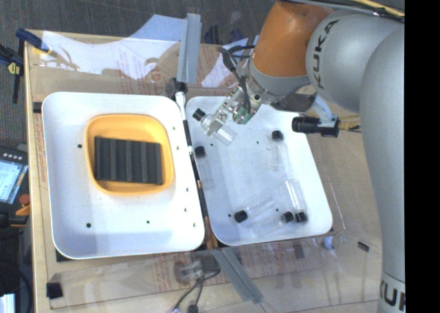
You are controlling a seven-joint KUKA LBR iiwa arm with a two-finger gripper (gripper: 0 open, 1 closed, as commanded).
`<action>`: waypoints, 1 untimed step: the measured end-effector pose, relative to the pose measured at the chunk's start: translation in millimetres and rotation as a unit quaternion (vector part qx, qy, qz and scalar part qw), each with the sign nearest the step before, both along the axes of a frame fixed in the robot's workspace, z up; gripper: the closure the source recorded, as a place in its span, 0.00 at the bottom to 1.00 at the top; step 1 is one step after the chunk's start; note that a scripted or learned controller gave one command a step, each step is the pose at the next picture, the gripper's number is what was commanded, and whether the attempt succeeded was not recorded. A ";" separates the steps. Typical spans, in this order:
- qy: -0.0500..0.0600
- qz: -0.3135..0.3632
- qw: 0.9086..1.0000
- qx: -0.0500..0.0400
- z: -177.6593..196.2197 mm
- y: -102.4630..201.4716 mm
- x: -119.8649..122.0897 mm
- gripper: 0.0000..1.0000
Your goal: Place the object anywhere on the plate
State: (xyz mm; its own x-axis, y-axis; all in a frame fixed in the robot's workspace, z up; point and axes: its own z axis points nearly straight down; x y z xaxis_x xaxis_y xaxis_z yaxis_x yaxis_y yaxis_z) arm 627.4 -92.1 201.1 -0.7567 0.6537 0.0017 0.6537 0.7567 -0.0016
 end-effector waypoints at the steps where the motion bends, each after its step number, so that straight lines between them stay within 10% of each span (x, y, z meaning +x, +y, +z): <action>1: 0.000 0.000 1.000 0.000 0.0 0.0 0.0 0.00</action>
